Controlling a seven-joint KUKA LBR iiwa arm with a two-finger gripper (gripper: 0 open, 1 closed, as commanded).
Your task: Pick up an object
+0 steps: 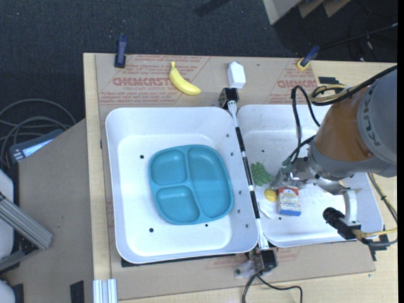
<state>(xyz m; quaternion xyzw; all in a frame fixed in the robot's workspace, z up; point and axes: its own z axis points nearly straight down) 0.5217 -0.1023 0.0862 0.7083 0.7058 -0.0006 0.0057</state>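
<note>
Small carton in right bin, just beneath gripper, grip unclear.

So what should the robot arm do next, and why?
Probably lower a little toward the small carton in the right bin. The gripper sits just above it, with a yellow piece and a green piece close beside, and I can't see anything held between its fingers yet.

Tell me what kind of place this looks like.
Likely a robotics lab bench: a robot arm reaches over two white bins clamped to a board, with loose cables on the dark floor and a toy banana nearby.
</note>
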